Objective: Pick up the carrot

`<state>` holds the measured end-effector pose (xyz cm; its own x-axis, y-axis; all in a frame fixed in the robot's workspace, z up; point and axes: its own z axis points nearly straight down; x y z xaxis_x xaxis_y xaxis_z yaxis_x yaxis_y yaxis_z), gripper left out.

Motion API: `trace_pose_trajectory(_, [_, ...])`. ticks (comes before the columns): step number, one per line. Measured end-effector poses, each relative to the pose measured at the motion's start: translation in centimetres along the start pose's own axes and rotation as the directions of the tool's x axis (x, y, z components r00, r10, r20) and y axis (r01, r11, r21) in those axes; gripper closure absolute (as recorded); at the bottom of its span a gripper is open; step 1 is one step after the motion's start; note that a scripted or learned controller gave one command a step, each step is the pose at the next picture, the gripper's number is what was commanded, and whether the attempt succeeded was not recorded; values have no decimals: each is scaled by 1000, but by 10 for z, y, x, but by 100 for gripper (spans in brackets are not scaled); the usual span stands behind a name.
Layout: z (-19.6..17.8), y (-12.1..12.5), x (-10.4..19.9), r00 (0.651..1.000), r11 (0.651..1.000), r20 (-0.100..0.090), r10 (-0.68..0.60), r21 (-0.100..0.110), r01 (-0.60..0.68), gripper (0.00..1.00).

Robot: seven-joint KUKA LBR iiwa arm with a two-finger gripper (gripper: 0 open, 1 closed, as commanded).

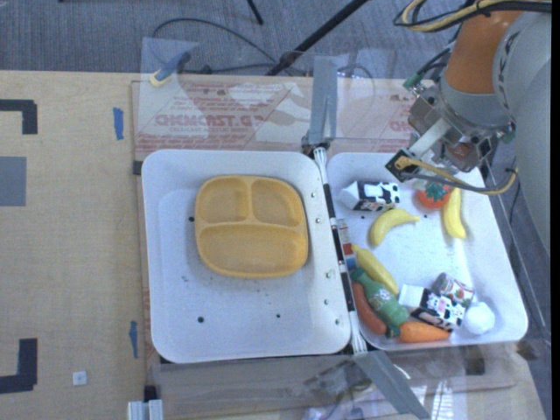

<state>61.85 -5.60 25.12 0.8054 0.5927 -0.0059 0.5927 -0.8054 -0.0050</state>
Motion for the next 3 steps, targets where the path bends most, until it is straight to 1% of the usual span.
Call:
trace_pose_trajectory(1, [-10, -1, 1, 1000, 1000, 1, -3, 0, 3, 100])
trace_pose_trajectory(2, [-2, -7, 32, 991, 991, -6, 134, -5, -134, 100])
trace_pose_trajectory(3, [31, 12, 7, 987, 987, -3, -163, -2, 163, 100])
